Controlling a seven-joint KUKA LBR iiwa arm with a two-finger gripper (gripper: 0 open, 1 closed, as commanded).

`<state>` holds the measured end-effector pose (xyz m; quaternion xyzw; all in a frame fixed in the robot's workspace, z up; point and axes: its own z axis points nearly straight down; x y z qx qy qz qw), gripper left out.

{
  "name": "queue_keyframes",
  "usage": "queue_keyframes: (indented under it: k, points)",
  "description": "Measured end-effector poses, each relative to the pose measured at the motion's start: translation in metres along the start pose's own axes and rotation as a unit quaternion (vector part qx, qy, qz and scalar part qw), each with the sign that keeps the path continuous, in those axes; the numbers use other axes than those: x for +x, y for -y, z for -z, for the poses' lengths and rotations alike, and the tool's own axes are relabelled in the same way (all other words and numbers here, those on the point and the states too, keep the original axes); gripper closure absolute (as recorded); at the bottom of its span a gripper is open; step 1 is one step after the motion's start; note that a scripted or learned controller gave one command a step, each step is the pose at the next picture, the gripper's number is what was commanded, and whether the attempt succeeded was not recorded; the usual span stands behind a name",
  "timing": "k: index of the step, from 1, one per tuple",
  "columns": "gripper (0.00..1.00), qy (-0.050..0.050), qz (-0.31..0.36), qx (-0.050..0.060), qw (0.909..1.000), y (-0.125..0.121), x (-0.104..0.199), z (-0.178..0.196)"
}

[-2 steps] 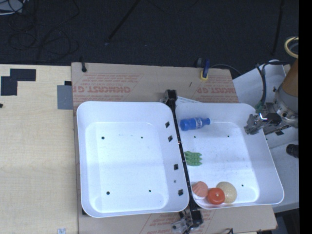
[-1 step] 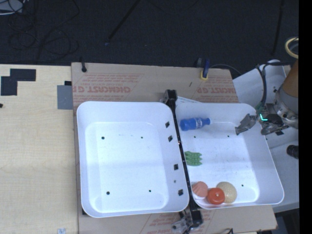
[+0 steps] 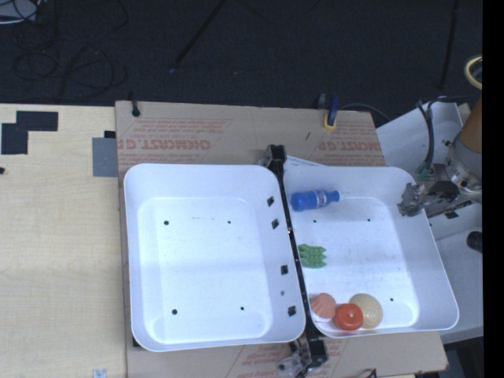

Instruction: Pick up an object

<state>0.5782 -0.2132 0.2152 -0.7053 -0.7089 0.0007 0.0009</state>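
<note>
In the right bin (image 3: 409, 266) lie a blue bottle (image 3: 314, 200) near its far left corner, a small green piece (image 3: 312, 256) by the left wall, and three round things at the near edge: a pink one (image 3: 322, 305), a red one (image 3: 348, 316) and a cream one (image 3: 367, 309). My gripper (image 3: 416, 198) hangs over the bin's far right rim, well right of the bottle, with nothing seen between its fingers.
The left bin (image 3: 150, 211) stands beside the right one, with a black divider strip (image 3: 287, 242) between them. Both rest on cardboard (image 3: 205, 136) on a wooden bench. Cables and white sheeting lie at the right by the arm.
</note>
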Motion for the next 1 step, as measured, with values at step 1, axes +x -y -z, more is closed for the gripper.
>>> queue_keyframes:
  k: [1]
  points:
    - [1.0, -0.002, -0.004, 0.004, 1.0, 0.057, 0.0321, -0.0419]
